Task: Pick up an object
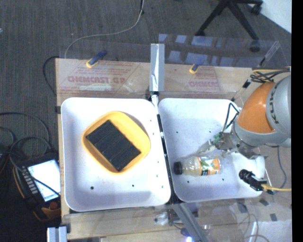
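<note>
Okay, two white bins side by side on a bench. The right bin (189,111) has one plastic bottle (201,166) lying on its side on the floor of the bin, near the middle and a bit toward the near edge. Its black cap (177,168) points left, close to the bin's left wall. The bottle holds orange-yellow liquid and has a label with some green and white on it.

The arm (281,108) comes in from the right over the right bin, with the orange band (253,116) plainly seen. The gripper (218,142) is low over the right bin, just on the far-right side of the bottle and close above its base end. Whether it is spread or closed: cannot tell, as the wrist hides too much. Nothing shows as held, and the bottle lies flat in the bin.

The left bin (78,189) has a yellow dish (138,126) sitting about in the middle. A black square pad (113,145) lies inside the dish, turned at an angle to the bin walls.

A metal post (156,66) stands at the far side between the two bins. Two clamps with blue and yellow handles, left one (96,58) and right one (194,68), grip the far edge of the clear sheet behind the bins. On the floor to the left lies a tablet (41,176) with its screen lit, with cables (21,124) around it. A chair base (236,12) is on the carpet at the far right.
</note>
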`<state>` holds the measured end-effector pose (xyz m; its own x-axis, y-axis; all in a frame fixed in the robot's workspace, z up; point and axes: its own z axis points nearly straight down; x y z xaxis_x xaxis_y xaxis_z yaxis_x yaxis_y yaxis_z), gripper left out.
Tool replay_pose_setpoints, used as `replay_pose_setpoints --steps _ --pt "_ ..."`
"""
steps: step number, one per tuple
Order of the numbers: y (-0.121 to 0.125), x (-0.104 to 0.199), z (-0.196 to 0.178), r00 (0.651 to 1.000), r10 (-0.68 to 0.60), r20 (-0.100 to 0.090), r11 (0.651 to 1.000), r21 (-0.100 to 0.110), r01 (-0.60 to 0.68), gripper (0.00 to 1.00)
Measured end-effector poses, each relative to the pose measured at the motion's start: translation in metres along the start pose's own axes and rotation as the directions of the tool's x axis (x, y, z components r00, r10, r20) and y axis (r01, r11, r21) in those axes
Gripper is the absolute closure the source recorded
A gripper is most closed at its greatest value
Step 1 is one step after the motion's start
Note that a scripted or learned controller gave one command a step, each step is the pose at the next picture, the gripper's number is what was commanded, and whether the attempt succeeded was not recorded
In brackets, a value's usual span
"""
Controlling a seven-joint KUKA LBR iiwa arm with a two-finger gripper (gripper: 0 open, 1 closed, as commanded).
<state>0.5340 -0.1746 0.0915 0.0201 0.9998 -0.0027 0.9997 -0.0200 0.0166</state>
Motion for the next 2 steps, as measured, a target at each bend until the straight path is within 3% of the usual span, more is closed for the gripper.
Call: replay_pose_setpoints --steps 2 --pt "-0.044 0.021 -0.001 1.000 -0.013 0.008 1.000 -0.006 0.013 0.00"
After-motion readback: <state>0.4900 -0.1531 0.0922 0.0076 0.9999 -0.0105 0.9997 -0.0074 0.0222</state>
